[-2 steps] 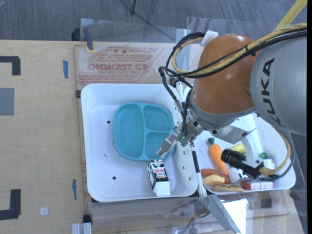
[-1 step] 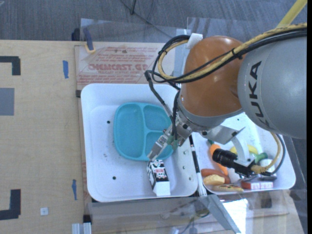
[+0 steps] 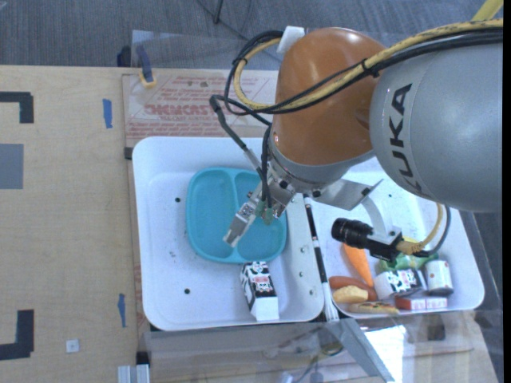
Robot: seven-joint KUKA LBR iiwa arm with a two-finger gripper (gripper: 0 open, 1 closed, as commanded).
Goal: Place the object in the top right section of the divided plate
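1. While I am watching from the overhead camera, the divided plate (image 3: 214,214) is lying flat in the left white bin (image 3: 160,238). It is turquoise, rounded, with raised ridges splitting it into sections, and it is sitting toward the bin's right half.

2. I am seeing the gripper (image 3: 254,218) hanging over the plate's right side, with a small greenish object (image 3: 263,211) showing at its tip. I cannot tell whether the jaws are spread, pressed together or pinching that object, because the wrist is covering them from above.

3. The arm (image 3: 383,110) is reaching in from the right, its big grey body and orange dome looming over the back of both bins and hiding part of the plate's upper right section. Black and yellow cables are looping around the orange dome.

4. A small black-and-white carton (image 3: 259,287) is standing just below the plate, near the left bin's front wall.

5. The right white bin (image 3: 471,282) is holding an orange carrot (image 3: 359,263), a pale bread-like piece (image 3: 351,295), and a few small packages clustered at its front. A black cylinder (image 3: 355,234) on the arm is hanging above them.

6. A light wooden board (image 3: 64,214) is lying to the left of the bins.
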